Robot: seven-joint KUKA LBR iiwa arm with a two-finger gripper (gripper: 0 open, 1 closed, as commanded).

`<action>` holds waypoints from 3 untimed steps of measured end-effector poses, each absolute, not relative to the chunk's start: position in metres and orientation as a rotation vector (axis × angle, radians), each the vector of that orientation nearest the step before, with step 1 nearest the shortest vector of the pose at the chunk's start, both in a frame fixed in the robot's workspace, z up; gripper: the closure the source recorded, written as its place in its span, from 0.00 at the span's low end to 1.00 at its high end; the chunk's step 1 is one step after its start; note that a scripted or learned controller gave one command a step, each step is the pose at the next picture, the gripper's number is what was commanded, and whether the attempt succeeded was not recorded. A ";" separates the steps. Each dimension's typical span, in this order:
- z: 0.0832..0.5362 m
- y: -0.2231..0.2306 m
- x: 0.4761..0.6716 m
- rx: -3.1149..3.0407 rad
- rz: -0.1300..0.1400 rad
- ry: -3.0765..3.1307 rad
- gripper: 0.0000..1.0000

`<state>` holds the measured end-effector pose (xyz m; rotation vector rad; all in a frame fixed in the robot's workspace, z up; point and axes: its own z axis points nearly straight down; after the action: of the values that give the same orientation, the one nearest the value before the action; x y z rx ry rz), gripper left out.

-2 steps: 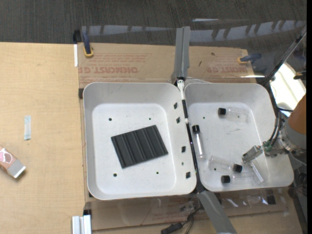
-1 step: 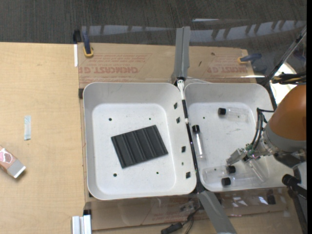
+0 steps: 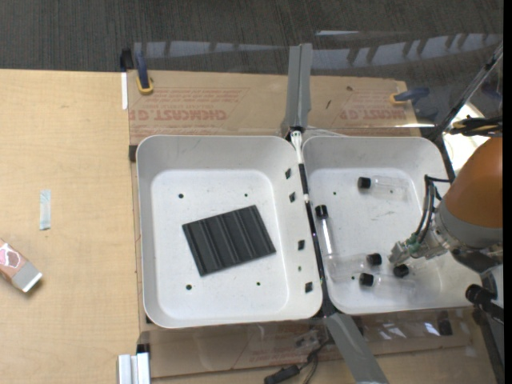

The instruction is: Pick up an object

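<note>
A dark grey ribbed rectangular pad lies flat and askew in the left bin. The right bin holds several small clear tubes with black caps: one near the back, one along the left wall, and others near the front. My gripper reaches in from the right and sits low over the front right of the right bin, just above and beside the front black-capped tubes. Nothing can be seen held in it.
The arm's orange band covers the right bin's right side. On the bench to the left lie a pink-and-white item and a small grey strip. Blue clamps hold cardboard behind the bins.
</note>
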<state>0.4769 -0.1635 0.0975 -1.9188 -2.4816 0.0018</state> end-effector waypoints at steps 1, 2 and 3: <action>0.221 -0.093 0.478 -1.846 0.003 -2.541 1.00; 0.221 -0.093 0.478 -1.847 0.003 -2.540 0.00; 0.252 -0.131 0.502 -1.624 0.003 -2.690 0.00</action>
<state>0.5017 -0.1306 0.2525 -1.6238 -2.6898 0.0027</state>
